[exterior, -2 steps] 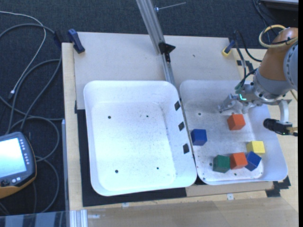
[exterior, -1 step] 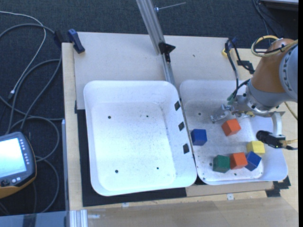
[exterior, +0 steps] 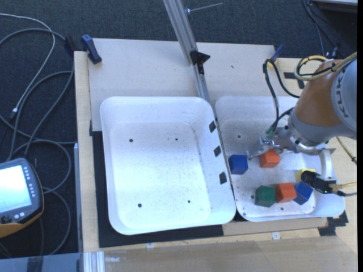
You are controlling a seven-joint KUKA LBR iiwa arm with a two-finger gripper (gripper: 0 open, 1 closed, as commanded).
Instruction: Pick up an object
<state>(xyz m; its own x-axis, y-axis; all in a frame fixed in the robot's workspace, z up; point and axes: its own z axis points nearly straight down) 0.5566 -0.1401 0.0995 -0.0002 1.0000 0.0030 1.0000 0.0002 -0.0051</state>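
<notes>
Orange block (exterior: 269,159) just below end effector (exterior: 271,144).

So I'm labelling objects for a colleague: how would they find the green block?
Look in the right bin, along its near edge. Three blocks sit in a row there; the green block is the leftmost, beside an orange block and a blue block.

No writing can be read here. The arm's (exterior: 334,103) grey casing bears dark letters, cut off and illegible.

arm (exterior: 332,103) cut off at right edge, pendant (exterior: 17,194) cropped left (screen unreadable)
</notes>
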